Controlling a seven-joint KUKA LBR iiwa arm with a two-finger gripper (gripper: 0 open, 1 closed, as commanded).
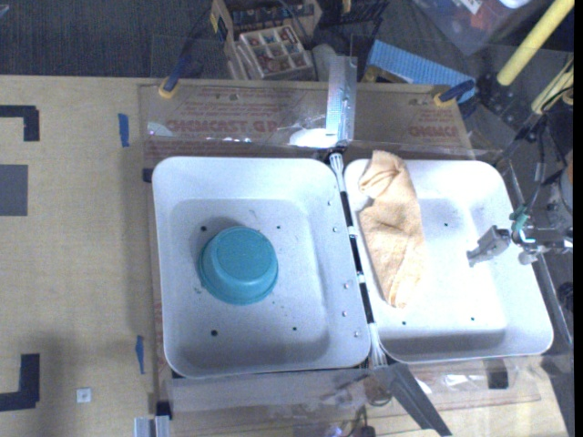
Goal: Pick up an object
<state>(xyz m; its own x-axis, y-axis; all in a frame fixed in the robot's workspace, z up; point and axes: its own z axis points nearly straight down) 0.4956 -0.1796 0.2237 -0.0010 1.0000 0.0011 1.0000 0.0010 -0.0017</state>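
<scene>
1. Two shallow white bins sit side by side on the counter (73,244): the left bin (173,189) and the right bin (492,189), touching along their inner rims.
2. The jaws (485,247) hang at the right bin's outer edge, low over its white floor, at the end of a dark metal wrist that comes in from the right. They are small and blurred, so I cannot tell how far apart they stand; nothing can be seen held between them.
3. A tan cloth (393,226) lies crumpled in the right bin, well to the side of the jaws toward the divider between the bins. It runs lengthwise along that inner wall, its far end bunched up near the bin's back corner and its near end tapering to about level with the jaws' height in the bin. It does not touch the jaws; bare bin floor lies between them.
4. A teal bowl (239,264) rests upside down in the left bin, much farther from the jaws than the cloth, across the divider. It stands near the middle of that bin's floor, apart from every wall.
5. Beyond the bins, past the jaws' far side, a clear plastic sheet (246,121) with red lettering lies along the back of the counter, and clutter sits on the dark floor behind it.
</scene>
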